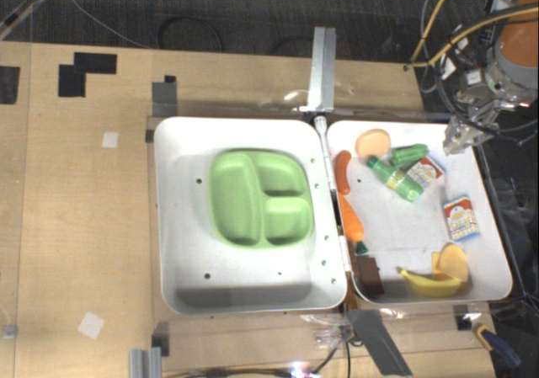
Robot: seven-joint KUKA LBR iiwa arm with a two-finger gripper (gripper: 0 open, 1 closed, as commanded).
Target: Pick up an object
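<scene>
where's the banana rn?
The banana lies in the right bin, at its near edge toward the bottom-right corner of the camera view. It sits just below an orange slice-shaped piece, with a brown block to its left.

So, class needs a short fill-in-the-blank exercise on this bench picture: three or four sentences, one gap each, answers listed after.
1. The green divided tray lies in the ____ bin of the two, as the camera sees them.
2. The banana lies near the right bin's ____ edge.
3. The carrot lies along the ____ wall of the right bin.
4. The gripper is above that bin's far ____ corner.

Missing words: left; near; left; right
</scene>
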